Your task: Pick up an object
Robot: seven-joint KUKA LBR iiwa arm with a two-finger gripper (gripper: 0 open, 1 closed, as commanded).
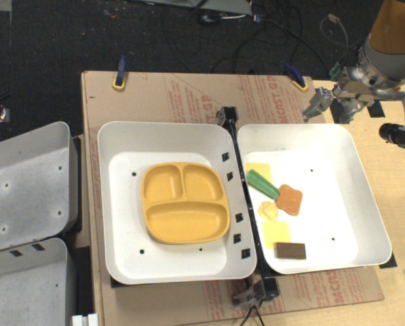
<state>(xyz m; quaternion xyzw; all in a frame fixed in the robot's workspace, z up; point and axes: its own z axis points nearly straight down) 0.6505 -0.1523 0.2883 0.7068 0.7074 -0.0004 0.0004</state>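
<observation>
Since the candidates cluster at the left side of the right bin (365,202), any descent should single one out: brown block (290,250) nearest, then yellow square (276,232), orange piece (290,200), green bar (262,183). The left bin (114,202) bears a yellow divided plate (186,203). Red cardboard print is illegible. Farthest, the gripper (324,104) hovers beyond the bin's rim, jaws apparently apart, holding nothing.

A brown cardboard-covered bench (188,90) is carrying two white bins side by side: the left bin (117,202) and the right bin (344,182), their edges touching.
</observation>
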